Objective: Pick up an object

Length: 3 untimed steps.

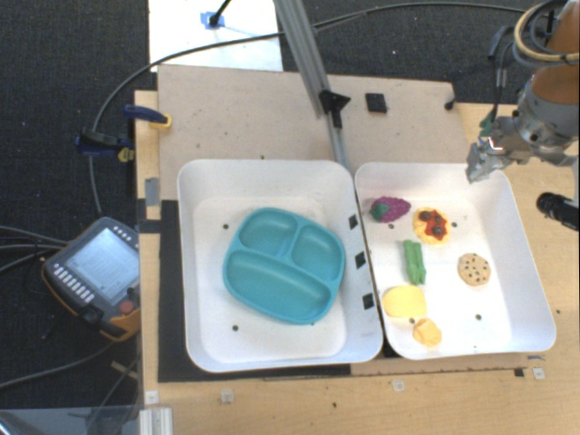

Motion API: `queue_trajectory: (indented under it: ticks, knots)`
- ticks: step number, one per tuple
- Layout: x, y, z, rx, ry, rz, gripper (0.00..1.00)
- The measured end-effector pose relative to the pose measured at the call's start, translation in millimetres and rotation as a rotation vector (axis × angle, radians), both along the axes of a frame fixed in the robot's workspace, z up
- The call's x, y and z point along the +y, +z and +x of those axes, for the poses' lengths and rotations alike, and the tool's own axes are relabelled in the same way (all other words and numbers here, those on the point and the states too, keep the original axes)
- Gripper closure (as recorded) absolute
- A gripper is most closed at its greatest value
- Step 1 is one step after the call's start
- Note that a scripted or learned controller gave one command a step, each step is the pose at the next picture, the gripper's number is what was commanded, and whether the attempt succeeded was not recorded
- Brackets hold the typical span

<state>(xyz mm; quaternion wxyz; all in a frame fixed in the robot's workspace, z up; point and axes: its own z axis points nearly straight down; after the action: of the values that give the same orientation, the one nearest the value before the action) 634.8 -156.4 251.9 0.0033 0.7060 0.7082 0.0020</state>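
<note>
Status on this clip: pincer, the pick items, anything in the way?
Pincer over right bin's far rim, holding nothing. Purple grapes, pizza slice, green bean, cookie all lying in bin. No obstruction seen.

- This looks like a robotics lab, not a home or a shop.
- A plain wooden bench [263,116] stands on dark carpet [63,43], bearing two shallow white bins [195,333] side by side.
- A handheld control pendant [95,275] with a screen lies at the lower left, its cables [109,107] trailing over the floor.
- Clamps [145,116] grip the bench's left edge.
- A grey metal pole [304,39] slants up from the bench at the top centre.
- The robot arm [548,80] reaches in at the upper right.
</note>
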Motion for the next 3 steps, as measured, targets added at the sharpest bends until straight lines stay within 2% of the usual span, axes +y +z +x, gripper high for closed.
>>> queue_trajectory:
  ticks: [1, 2, 3]
  knots:
    - [50, -13, -10, 0.007, 0.005, 0.003, 1.00]
    - [101, -6, -16, 0.006, 0.006, 0.003, 1.00]
    - [150, -20, -30, 0.008, 0.006, 0.003, 1.00]
